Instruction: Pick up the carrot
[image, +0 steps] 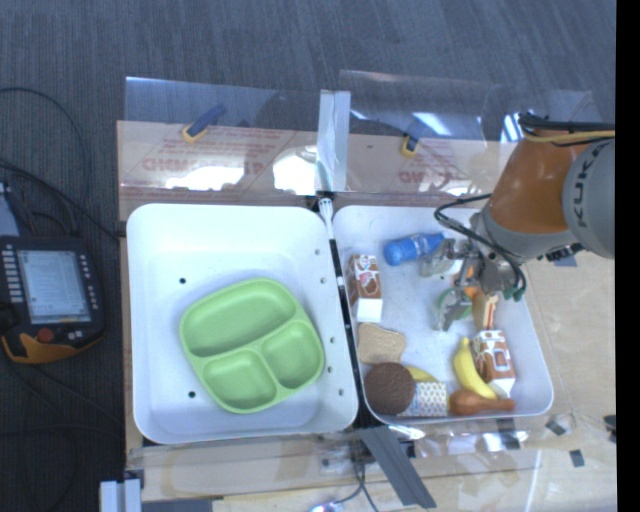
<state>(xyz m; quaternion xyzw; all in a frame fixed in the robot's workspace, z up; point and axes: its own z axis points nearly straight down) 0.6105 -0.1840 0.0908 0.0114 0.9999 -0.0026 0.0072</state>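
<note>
Carrot (481, 403) lay flat in the right bin (541, 352), at the near-right corner, lengthwise along the front wall. Its thin end pointed toward the right wall. A banana (464, 367) sat just behind it, touching or nearly so. A white and brown snack carton (495, 358) was just right of the banana, close above the carrot.

Gripper (466, 296) was further back in the same bin, apart from the carrot, pointing down over the bin floor. Couldn't tell if it was open or closed, too much clutter and cabling around it. A small orange sliver (487, 308) was right beside it, above the carton. Couldn't identify it. Nothing was visibly held. The arm's orange band (533, 186) sat over the bin's back-right corner.

Rest of the right bin:
- A blue bottle (412, 247) lay on its side near the back, left of the gripper.
- A second carton (365, 276) was against the left wall.
- A tan slice (380, 343) was below that carton.
- A brown ball (390, 388) was at the front-left.
- A patterned scrap (431, 400) was between the ball and the carrot.

The left bin (150, 262) held a green divided plate (252, 344). A teach pendant (48, 291) lay on the floor off the bench, far left.
</note>
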